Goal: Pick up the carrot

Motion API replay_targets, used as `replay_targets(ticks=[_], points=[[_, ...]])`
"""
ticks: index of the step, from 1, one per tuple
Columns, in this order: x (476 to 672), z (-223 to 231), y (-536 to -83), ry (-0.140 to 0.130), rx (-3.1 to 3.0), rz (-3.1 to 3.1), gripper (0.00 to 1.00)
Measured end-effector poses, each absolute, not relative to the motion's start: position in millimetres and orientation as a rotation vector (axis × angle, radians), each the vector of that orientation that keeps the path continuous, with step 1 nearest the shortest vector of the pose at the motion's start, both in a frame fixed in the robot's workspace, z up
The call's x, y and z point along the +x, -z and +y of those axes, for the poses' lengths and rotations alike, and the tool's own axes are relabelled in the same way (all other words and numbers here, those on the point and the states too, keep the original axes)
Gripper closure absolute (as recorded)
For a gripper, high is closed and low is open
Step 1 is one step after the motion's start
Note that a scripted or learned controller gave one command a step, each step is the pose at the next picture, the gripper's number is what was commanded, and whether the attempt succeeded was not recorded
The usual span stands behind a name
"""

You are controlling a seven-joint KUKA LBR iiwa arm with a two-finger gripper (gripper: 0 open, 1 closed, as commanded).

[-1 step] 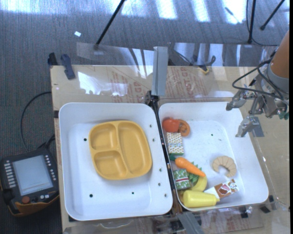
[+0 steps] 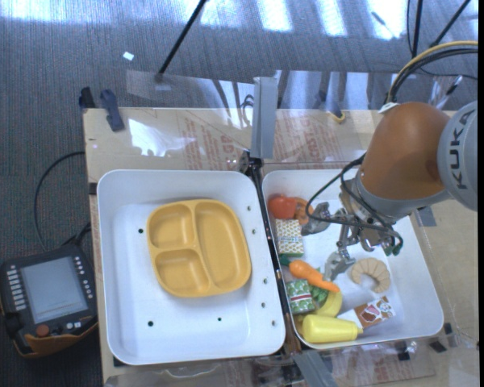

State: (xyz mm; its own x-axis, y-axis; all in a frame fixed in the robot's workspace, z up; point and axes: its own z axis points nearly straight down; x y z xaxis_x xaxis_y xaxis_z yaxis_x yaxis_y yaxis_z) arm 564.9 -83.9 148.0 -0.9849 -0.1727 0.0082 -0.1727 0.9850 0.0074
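Observation:
The carrot (image 2: 312,275) is orange with a green top. It lies slantwise in the left half of the right bin (image 2: 426,285), among other toy foods. My gripper (image 2: 329,239) hangs over the middle of that bin, just above and to the right of the carrot, under the arm's orange band (image 2: 403,151). The two metal fingers (image 2: 337,262) are spread open with nothing between them. The lower fingertip sits close to the carrot's right end, and I cannot tell whether it touches.
Around the carrot lie a red tomato (image 2: 281,206), a checkered box (image 2: 289,236), a green packet (image 2: 300,295), a banana (image 2: 331,303), a yellow bottle (image 2: 327,327), a croissant (image 2: 372,272) and a small packet (image 2: 373,312). The left bin (image 2: 121,216) holds a yellow divided tray (image 2: 199,246).

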Motion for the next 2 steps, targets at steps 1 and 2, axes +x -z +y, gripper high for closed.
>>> replay_targets(ticks=[1,2], points=[[521.7,-87.4,-93.4,0.0,-0.091,-3.138,0.0],[572.8,-85.5,-87.8,-0.003,-0.39,-3.118,0.0]])
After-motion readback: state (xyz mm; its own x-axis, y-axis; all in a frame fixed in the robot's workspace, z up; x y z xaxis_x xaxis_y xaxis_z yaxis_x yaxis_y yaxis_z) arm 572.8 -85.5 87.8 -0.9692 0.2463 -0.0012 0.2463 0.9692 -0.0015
